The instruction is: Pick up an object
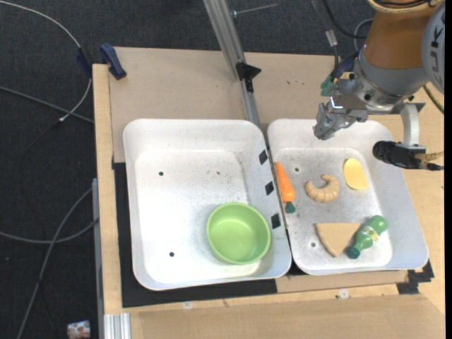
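Note:
My gripper (329,128) hangs above the back edge of the right bin (402,210), with nothing visibly between its fingers. In that bin lie an orange carrot (284,181) along the left wall, a tan curled croissant-like piece (323,188) in the middle, and a yellow lemon-shaped piece (355,174) to its right. Nearer the front are a tan wedge (336,237) and a green bottle (367,236) lying tilted against it. All of these lie well in front of the gripper.
The left bin (176,182) holds a green bowl (239,232) at its front right. A slanted metal pole (229,41) runs down to the gap between the bins. A blue clamp (111,60) sits at the bench's back left corner.

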